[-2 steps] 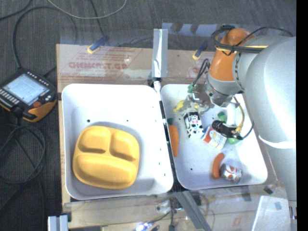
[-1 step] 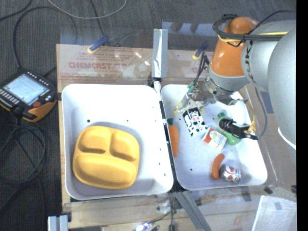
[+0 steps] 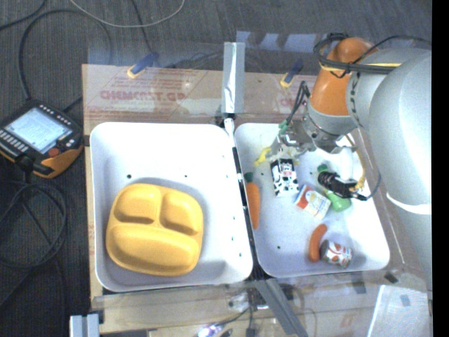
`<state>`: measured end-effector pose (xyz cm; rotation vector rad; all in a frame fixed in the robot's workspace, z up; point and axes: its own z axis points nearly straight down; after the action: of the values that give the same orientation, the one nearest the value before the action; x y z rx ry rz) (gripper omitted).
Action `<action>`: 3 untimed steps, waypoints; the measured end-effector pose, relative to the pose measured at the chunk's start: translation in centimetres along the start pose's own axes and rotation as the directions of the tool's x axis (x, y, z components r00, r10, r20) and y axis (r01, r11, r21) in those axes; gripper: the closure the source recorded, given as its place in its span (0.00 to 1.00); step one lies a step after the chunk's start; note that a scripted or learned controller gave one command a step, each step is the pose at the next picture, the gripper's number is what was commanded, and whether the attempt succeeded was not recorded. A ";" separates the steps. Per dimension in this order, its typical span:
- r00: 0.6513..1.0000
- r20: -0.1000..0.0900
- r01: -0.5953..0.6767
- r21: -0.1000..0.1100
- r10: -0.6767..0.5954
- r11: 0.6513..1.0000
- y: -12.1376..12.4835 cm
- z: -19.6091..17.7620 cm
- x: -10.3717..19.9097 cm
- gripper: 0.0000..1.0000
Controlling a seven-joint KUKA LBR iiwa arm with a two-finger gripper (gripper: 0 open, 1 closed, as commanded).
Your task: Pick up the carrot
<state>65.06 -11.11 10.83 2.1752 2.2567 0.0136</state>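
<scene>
In the left bin (image 3: pixel 98 135) a yellow tray with compartments (image 3: pixel 155 228) lies near the front edge. In the right bin (image 3: pixel 280 255) a black-and-white cow toy (image 3: pixel 284 176) stands toward the back. A small white packet with red print (image 3: pixel 313 202) lies in the middle, with a green item (image 3: pixel 339 203) just beside it. An orange sausage-shaped piece (image 3: pixel 316 242) and a red-and-white can (image 3: pixel 338 253) rest near the front right corner
</scene>
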 end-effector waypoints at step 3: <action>0.993 0.000 0.121 0.014 -0.121 0.993 -6.8 -7.5 5.4 1.00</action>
<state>58.02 -5.95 18.30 2.0397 2.3911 -0.0029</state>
